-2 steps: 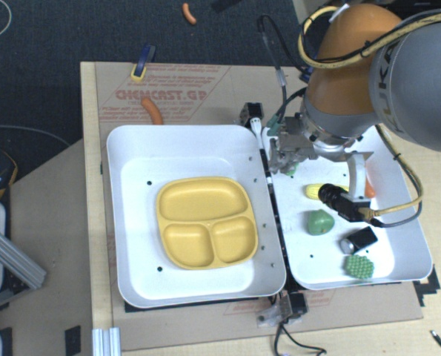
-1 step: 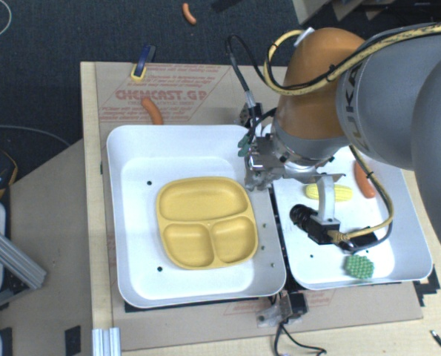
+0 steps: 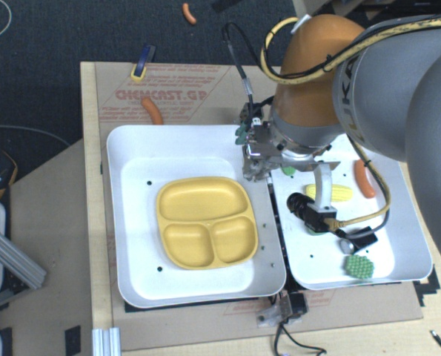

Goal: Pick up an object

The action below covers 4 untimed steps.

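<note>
My gripper (image 3: 255, 160) hangs low over the ridge where the two white bins meet, at the far edge of the right bin (image 3: 398, 269). Beside it in the right bin lie a small green piece (image 3: 287, 171), a yellow corn cob (image 3: 339, 194), an orange sausage (image 3: 365, 179) and a green bumpy piece (image 3: 359, 266). Nothing is seen held. The orange wrist and grey arm cover the far part of the right bin.
A yellow three-compartment plate (image 3: 205, 221) lies in the middle of the left bin (image 3: 131, 154). Behind the bins, an orange sausage (image 3: 153, 110) and a blue-and-yellow tool (image 3: 141, 64) rest on the bench board. Another orange piece (image 3: 189, 13) lies on the dark floor.
</note>
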Each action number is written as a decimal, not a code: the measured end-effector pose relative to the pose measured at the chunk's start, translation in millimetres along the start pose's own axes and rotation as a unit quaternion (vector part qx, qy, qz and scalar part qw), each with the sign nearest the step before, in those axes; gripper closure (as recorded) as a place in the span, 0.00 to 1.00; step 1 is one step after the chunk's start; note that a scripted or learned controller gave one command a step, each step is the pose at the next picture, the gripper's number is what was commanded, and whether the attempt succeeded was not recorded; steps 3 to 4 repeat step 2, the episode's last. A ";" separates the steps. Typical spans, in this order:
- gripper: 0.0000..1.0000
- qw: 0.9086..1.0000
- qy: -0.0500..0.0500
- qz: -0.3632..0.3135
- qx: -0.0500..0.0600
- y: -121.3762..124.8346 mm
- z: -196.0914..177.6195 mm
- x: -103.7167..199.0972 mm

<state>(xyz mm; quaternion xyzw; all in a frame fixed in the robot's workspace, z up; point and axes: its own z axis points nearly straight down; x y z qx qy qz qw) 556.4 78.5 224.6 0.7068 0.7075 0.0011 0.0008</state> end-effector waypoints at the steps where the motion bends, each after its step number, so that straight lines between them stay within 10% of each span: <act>1: 1.00 1.000 0.000 0.000 0.003 -10.1 8.3 6.5; 4: 1.00 1.000 0.000 0.000 0.000 -14.1 -5.5 8.6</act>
